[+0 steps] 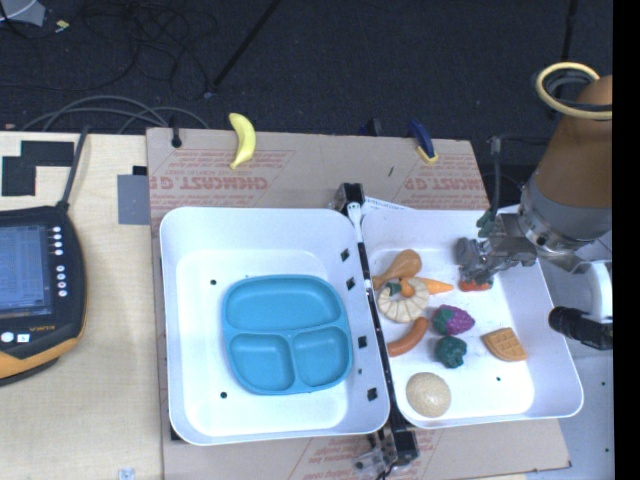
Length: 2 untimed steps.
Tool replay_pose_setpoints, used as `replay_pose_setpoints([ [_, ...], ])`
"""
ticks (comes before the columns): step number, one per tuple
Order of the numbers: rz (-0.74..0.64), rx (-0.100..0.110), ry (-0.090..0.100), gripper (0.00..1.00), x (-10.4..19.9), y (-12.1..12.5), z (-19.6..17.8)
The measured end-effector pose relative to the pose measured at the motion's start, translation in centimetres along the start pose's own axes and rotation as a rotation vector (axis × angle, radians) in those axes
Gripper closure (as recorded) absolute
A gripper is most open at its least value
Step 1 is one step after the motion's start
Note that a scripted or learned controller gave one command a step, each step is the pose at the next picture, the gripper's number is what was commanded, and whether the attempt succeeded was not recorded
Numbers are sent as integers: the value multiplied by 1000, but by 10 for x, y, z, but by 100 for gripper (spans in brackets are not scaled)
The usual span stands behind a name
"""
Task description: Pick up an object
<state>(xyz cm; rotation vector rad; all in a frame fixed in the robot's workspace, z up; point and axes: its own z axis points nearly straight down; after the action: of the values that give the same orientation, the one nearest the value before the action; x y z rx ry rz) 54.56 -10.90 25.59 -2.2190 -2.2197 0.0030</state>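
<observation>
Camera view: the arm [575, 158] is reaching in from the right over the right bin [545, 393], its jaws sitting low at the bin's upper right, just above a small red object [476, 286]; whether they are apart or together, I cannot tell. Toy foods are lying loose in this bin: a drumstick [402, 265], a carrot [432, 288], a sausage [407, 337], a purple piece [455, 320], a green piece [450, 351], a cracker [504, 344] and a pale round piece [428, 393]. A blue divided tray [285, 330] is occupying the left bin [190, 258].
</observation>
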Motion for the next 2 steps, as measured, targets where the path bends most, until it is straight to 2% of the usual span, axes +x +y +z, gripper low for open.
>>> replay_pose_setpoints([
  [1,-3,-1,1,100,40,-52,-41],
  [2,-5,-3,1,100,88,-43,-67],
])
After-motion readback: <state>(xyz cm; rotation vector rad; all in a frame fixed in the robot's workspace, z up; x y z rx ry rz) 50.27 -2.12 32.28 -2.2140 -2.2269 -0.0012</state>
